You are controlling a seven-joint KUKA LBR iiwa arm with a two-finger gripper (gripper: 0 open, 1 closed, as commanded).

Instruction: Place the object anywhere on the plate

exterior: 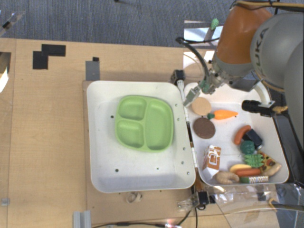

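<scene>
My hand (199, 90) hangs over the top-left corner of the right bin (280, 175), just above the tan disc (201, 106). From this slanted view I cannot tell how it is set, and I see nothing caught in it.

The plate (145, 123), green with three compartments, sits in the middle of the left bin (102, 175) with nothing on it. So the task is at its start: no object has crossed over.

Everything I might pick lies in the right bin. The tan disc is nearest, with the carrot (223, 114) just beside it on the right and the brown disc (204, 127) just below. Lower down are a sausage (241, 133), a dark block (253, 137), a green piece (248, 147), a small carton (213, 157), and a cluster of toy foods along the bottom edge that I can't sort out clearly.

I judge the tan disc to be my target, since I'm closest to it. What is left is all of it: descend, grip, lift, carry left over the wall between the bins, and release over the plate.
</scene>
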